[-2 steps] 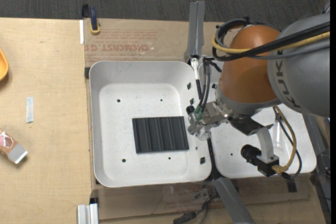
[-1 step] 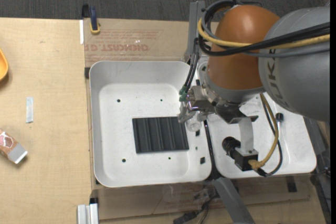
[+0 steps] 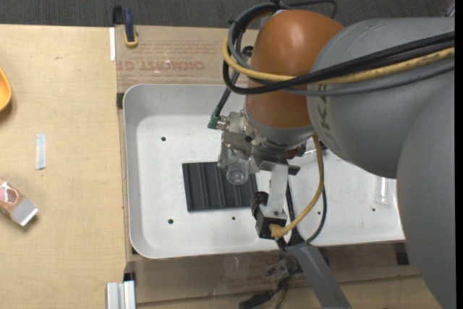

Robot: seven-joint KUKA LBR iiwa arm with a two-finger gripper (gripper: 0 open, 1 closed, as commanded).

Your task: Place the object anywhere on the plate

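Placement time by the look of it, so here's how I'd play it. The dark ribbed plate (image 3: 208,187) lies flat on the floor of the white bin (image 3: 132,155), just below the middle of the frame. The gripper (image 3: 239,171) hangs right over the plate's right-hand end, with the big orange-and-grey arm (image 3: 304,69) looming in from the right and covering most of what matters. Honestly I can't tell how far open the gripper is or whether it has hold of anything, because the wrist hardware blocks the business end. Same goes for the object: I can't pick it out, and if it's being carried it's tucked under the wrist. Since the target is "anywhere on the plate", my call is to nudge left toward the plate's centre before letting go. Right now the tool sits close to the right edge, and anything dropped there could roll or tip off onto the bin floor. I'd also come down low and release gently, since those ribs look like they could send a rounded thing sliding along the grooves. Watch the yellow and black cables (image 3: 311,206) dangling at lower centre; I'd guess they could snag or brush the plate on the way out. Lift straight up afterwards, no sideways drag.
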